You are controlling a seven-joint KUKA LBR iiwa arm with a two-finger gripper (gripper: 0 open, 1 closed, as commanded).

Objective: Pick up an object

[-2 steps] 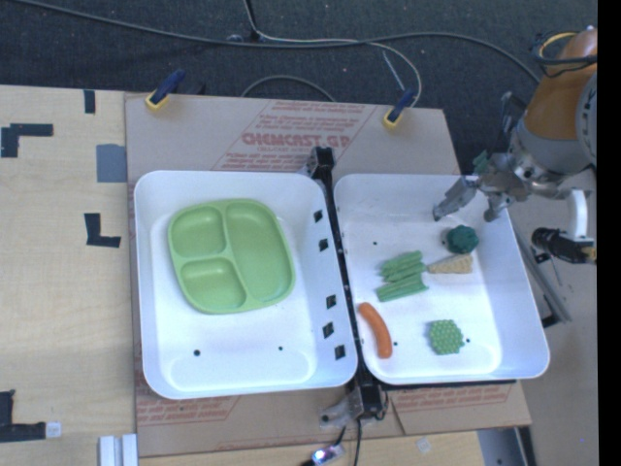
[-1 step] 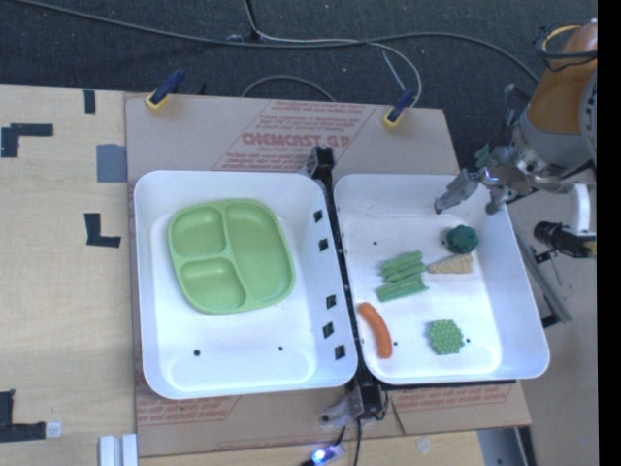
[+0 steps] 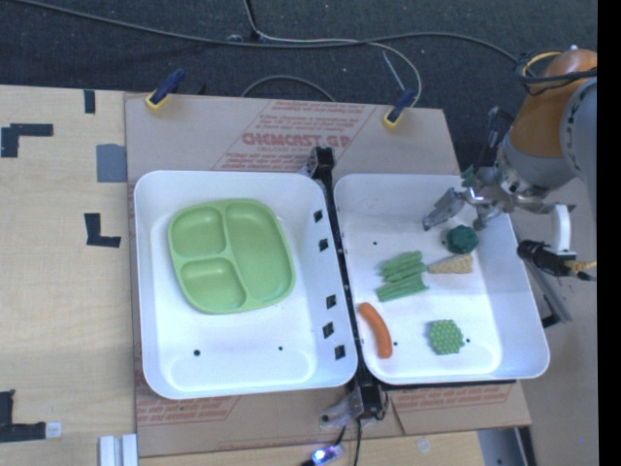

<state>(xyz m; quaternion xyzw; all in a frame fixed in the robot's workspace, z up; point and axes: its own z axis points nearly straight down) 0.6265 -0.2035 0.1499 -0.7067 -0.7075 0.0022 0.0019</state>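
1. The bench (image 3: 58, 260) is pale wood, with a sheet of brown cardboard (image 3: 291, 139) under two shallow white bins that sit side by side and touch along a dark centre seam.
2. The left bin (image 3: 160, 357) holds one thing: a light green divided plate (image 3: 231, 255) with three compartments, lying flat in the bin's upper half and turned slightly askew.
3. The right bin (image 3: 514, 348) holds five small toy foods, listed below by size.
4. A bundle of green beans (image 3: 402, 275) lies near the bin's middle, with its long side running roughly left to right.
5. An orange sausage-shaped piece (image 3: 376, 329) lies at the lower left of this bin, close to the seam, slanted.
6. A round, bumpy green piece (image 3: 444, 337) sits at the lower right, well apart from the sausage.
7. A pale yellow wedge (image 3: 452, 264) lies just right of the beans, with its tip toward them.
8. A dark green ball-like piece (image 3: 462, 238) sits directly above the wedge, touching or nearly touching it.
9. The gripper (image 3: 464, 205) hangs over the bin's upper right, just above the dark green piece; its two fingers are spread apart with nothing between them.
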